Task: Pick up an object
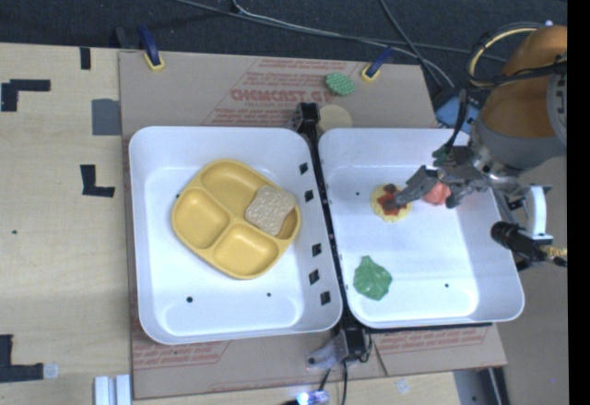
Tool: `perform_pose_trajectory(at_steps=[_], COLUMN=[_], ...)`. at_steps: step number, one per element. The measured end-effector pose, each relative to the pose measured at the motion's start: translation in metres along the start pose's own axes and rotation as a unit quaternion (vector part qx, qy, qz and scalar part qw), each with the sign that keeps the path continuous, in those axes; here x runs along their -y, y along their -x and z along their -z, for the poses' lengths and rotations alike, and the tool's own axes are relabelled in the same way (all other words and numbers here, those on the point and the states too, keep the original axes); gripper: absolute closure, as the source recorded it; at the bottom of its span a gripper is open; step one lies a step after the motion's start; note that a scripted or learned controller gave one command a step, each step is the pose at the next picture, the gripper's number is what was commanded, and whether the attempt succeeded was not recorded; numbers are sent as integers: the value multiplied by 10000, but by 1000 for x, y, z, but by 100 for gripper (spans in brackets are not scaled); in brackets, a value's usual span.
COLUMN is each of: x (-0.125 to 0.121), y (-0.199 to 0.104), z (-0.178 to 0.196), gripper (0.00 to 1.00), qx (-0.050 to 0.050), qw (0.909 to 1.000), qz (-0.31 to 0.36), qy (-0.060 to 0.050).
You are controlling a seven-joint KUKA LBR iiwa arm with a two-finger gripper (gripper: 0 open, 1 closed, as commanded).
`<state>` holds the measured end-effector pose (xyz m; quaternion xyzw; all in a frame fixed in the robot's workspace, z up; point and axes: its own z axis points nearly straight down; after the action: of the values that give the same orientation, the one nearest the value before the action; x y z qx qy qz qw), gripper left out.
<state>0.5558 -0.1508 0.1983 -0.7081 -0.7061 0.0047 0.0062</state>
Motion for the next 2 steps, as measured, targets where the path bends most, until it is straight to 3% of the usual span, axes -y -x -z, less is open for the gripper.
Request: perform_pose_trajectory(at_steps=[1, 2], x=[-3, -3], y=[-1, -1], z=[8, -35], gripper=[0, 0], qx=[10, 13], qw=[10000, 10000], qz=[21, 18], qy=[68, 52])
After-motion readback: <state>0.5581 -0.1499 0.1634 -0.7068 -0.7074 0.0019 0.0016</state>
